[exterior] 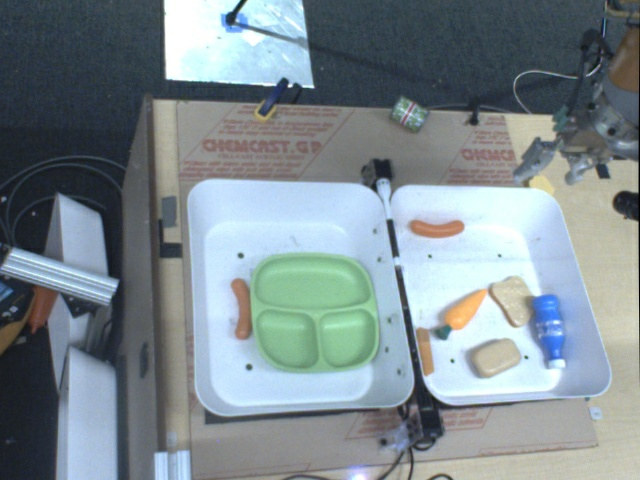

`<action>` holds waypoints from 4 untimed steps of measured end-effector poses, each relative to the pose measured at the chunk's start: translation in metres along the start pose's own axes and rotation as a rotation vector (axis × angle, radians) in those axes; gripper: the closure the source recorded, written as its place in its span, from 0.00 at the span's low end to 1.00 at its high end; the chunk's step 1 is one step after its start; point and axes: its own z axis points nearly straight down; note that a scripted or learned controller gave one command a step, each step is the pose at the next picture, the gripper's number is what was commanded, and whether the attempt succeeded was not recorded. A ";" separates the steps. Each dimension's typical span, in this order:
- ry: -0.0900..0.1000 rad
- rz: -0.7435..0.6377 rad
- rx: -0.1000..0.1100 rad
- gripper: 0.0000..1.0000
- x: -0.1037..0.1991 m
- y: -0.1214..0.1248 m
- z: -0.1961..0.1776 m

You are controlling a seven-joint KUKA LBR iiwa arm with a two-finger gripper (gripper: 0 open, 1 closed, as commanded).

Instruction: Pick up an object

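Note:
The right bin (pixel 575 268) holds an orange sausage (pixel 437 229) at the back, a carrot (pixel 463 310), a slice of bread (pixel 513 300), a blue bottle (pixel 547 330), a tan bread roll (pixel 495 357) and a small sausage (pixel 425 350) beside the divider. In the left bin (pixel 215 268) lie a green divided plate (pixel 315 310) and another sausage (pixel 240 308). My gripper (pixel 555 165) hangs beyond the right bin's back right corner, over the bench. It is open, with nothing between its fingers.
A small green can (pixel 408 113) and a yellow and blue clip (pixel 272 100) lie on the cardboard behind the bins. A silvery sheet (pixel 237 28) lies farther back. Cables (pixel 60 183) and a metal bar (pixel 60 276) sit off to the left.

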 end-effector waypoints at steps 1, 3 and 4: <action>0.002 0.002 0.006 0.00 0.034 -0.040 0.155; 0.002 0.000 0.003 0.00 0.111 -0.131 0.162; 0.001 -0.001 0.001 1.00 0.110 -0.130 0.151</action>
